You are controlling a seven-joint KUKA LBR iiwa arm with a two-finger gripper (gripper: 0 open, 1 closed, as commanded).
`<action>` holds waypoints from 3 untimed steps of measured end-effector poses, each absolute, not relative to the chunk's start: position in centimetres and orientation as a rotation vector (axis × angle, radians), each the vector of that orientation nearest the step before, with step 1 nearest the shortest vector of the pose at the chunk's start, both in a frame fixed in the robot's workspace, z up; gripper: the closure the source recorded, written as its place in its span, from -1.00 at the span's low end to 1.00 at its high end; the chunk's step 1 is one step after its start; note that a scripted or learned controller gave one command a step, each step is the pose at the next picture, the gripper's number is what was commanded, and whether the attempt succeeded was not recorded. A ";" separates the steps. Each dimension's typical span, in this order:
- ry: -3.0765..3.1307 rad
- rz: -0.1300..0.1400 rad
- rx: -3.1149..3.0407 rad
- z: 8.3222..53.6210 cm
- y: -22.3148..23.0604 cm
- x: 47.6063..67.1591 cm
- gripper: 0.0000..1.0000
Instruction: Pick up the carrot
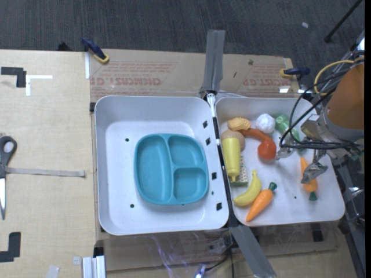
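Two orange carrots lie in the right bin (333, 210). The larger carrot (258, 205) has a green top and rests near the front edge, beside a banana (249, 191). A smaller carrot (306, 176) with its green end toward the front lies on the right side of the bin. My gripper (299, 161) hangs low over that side, fingers spread apart. One fingertip (284, 152) is next to a red pepper (264, 145); the other (316, 169) overlaps the smaller carrot's right edge. Nothing is clamped between the fingers.
The right bin also holds a yellow bottle (232, 157), a bread roll (239, 123), a white garlic bulb (265, 122) and a green item (282, 124). A teal divided plate (172, 168) sits in the left bin (110, 155). Black cables loop over the arm.
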State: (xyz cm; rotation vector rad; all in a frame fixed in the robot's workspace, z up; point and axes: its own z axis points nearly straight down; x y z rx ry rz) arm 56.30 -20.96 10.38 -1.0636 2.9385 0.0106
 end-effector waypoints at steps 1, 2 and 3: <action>2.810 0.017 -1.354 9.9 -20.4 55.5 -1.00; 2.504 0.041 -1.868 9.1 -19.8 56.0 -1.00; 2.348 0.023 -2.043 9.3 -19.7 54.1 -1.00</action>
